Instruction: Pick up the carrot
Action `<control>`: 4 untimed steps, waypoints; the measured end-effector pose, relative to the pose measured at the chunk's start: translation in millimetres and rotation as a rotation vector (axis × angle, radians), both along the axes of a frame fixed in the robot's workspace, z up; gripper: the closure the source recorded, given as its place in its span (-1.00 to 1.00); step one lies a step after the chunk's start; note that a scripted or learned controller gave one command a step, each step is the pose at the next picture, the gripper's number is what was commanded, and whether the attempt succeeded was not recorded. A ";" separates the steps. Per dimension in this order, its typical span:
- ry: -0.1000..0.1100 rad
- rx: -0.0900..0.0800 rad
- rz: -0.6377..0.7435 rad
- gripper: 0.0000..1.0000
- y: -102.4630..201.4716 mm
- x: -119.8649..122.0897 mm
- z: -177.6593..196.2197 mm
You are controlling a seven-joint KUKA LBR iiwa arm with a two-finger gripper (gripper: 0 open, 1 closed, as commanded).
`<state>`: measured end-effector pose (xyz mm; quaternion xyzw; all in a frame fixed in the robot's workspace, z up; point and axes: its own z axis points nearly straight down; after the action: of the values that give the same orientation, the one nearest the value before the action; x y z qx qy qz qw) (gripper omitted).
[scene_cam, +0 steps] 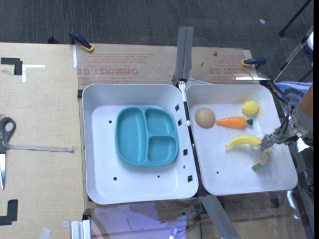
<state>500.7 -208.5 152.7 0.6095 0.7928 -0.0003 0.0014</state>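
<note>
The orange carrot [232, 122] with a green stem end lies on its side in the right bin [219, 178], near the bin's back half, between a tan egg [204, 117] and a yellow lemon [250, 107]. My gripper [270, 140] hangs low over the right side of that bin, just right of a yellow banana [243, 141] and about 80 px from the carrot, to its lower right. Nothing of the carrot is in the gripper.
A pale stick with a green tip [262, 158] lies just below the gripper. The left bin [94, 183] holds a teal divided plate [147, 135]. Scissors [5, 133] lie on the bench at far left. The arm [305, 114] enters over the right bin's right wall.
</note>
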 end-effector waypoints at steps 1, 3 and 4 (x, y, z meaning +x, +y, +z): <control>0.000 0.000 0.000 -1.00 0.1 0.0 0.0; 0.002 0.000 -0.145 -1.00 89.5 105.4 -61.0; 0.030 0.001 -0.118 -1.00 89.9 151.0 -65.5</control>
<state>651.7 -118.6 87.2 0.6550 0.7555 -0.0093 -0.0107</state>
